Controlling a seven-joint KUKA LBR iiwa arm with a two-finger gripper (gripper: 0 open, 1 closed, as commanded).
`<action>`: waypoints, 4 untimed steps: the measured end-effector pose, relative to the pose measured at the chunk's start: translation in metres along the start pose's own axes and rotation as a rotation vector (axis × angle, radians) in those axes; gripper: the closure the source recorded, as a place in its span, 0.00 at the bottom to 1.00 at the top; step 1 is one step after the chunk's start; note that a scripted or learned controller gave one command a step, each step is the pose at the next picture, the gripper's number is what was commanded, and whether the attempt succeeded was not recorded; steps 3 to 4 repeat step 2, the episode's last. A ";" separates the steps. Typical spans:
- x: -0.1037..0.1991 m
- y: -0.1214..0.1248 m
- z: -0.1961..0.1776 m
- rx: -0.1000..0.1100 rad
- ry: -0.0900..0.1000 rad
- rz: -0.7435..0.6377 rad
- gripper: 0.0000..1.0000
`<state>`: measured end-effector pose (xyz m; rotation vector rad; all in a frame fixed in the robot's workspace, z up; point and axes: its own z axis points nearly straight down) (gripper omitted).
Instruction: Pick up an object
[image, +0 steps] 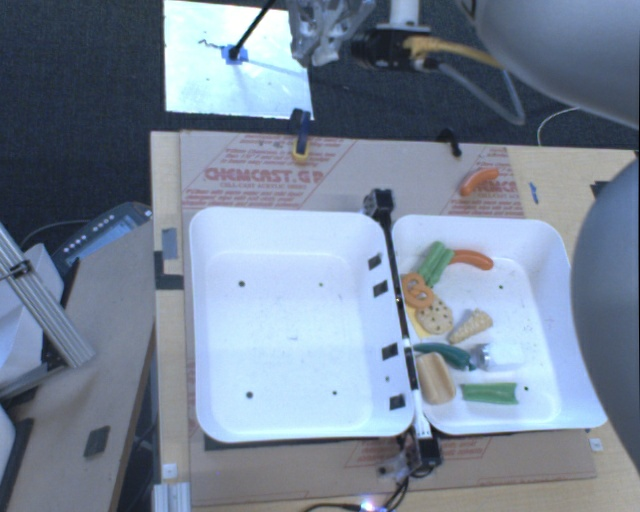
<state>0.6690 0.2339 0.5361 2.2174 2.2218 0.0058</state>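
The right bin (545, 245) holds several small toy items: an orange carrot-like piece (471, 259) with a green top (434, 262), a round cracker (434, 318), an orange ring (417, 293), a cone (470, 326), a teal piece (444, 353), a tan bread-like piece (435, 379) and a green bean (489, 394). My gripper (318, 40) hangs high at the top of the view, well above and behind the bins, with nothing seen between its fingers.
The left bin (210, 235) lies beside the right one. An orange sausage-shaped toy (479, 181) lies on the board behind the right bin. A yellow and blue clip (300, 140) sits at the board's far edge. The grey arm (605, 300) covers the right side.
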 end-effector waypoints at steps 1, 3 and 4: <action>0.000 -0.002 0.131 0.017 -0.005 0.002 1.00; 0.001 -0.043 0.017 -0.007 0.005 -0.004 1.00; 0.001 -0.043 0.017 -0.007 0.005 -0.004 1.00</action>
